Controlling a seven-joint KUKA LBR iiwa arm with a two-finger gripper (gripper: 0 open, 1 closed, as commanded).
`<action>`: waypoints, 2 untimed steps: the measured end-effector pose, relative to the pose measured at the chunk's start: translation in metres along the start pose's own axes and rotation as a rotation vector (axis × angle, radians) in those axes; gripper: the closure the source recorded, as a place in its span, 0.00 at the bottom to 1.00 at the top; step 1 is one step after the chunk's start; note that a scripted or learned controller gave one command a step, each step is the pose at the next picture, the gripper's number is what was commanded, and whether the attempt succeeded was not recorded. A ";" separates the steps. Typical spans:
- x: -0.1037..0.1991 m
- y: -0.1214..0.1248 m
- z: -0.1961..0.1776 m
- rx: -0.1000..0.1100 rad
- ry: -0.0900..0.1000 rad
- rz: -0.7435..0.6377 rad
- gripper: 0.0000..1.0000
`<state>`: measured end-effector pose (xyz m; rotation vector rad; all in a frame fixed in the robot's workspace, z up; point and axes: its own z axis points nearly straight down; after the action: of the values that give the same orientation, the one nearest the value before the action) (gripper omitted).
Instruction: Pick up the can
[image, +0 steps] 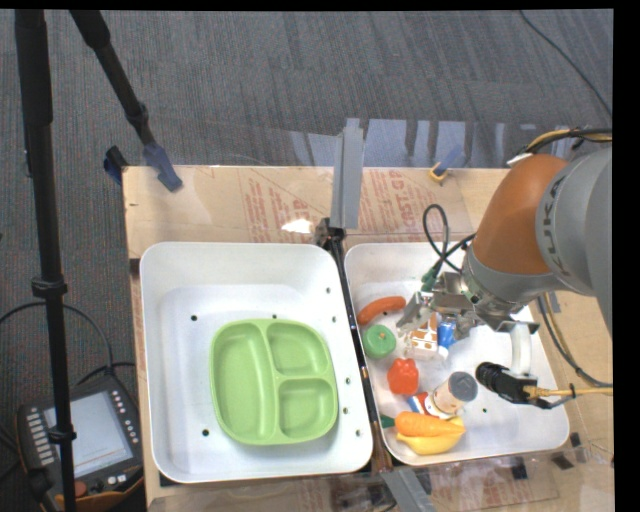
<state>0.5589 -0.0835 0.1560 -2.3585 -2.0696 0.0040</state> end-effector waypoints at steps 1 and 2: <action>0.029 0.069 -0.031 -0.002 -0.001 -0.034 0.00; -0.048 0.027 -0.019 -0.002 0.000 -0.228 0.00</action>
<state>0.5797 -0.1348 0.1752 -2.1085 -2.3254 0.0020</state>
